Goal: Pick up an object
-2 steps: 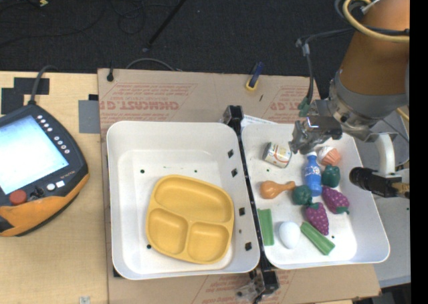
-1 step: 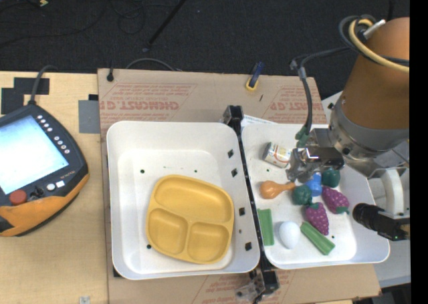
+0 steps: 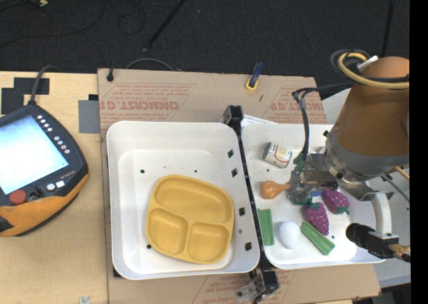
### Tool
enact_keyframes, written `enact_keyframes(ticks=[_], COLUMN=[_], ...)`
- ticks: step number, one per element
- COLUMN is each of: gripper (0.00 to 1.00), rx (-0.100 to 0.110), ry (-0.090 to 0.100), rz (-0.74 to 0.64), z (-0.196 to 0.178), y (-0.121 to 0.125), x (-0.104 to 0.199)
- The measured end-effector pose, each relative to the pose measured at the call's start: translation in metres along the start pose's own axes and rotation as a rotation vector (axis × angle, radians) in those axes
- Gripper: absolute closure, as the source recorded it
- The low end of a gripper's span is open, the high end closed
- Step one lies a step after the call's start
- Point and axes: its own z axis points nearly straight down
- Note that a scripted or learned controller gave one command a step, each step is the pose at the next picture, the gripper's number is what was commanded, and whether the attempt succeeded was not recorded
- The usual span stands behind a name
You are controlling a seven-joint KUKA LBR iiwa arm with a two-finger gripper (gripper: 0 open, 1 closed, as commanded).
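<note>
Grey KUKA arm with orange band (image 3: 374, 115) is low over the right shallow white bin (image 3: 348, 259). Its dark two-finger gripper (image 3: 304, 189) sits between the orange pear-shaped toy (image 3: 271, 190) and the purple plastic grape bunch (image 3: 317, 216). Can't tell the opening, or whether it has hold of anything.

Judgement: pick target is probably the orange toy just left of the tip. Centre over it, descend straight, avoid nudging the grapes.

Left white bin (image 3: 127, 162): holds a yellow three-compartment plastic tray (image 3: 192, 219).

Right bin also holds: green stick near the divider (image 3: 265, 226), green block (image 3: 317, 238), second purple grape piece (image 3: 336, 200), white egg (image 3: 289, 234), small printed can (image 3: 277, 154).
</note>
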Motion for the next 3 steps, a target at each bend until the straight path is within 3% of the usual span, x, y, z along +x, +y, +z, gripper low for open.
enact_keyframes(ticks=[1, 2, 3], gripper=[1.00, 1.00, 1.00], rx=[-0.015, -0.011, -0.026], ry=[0.004, 0.001, 0.001], rz=[-0.013, -0.007, -0.002], z=[-0.076, -0.108, -0.256], y=[0.006, 0.000, -0.001], x=[0.083, 0.067, 0.023])
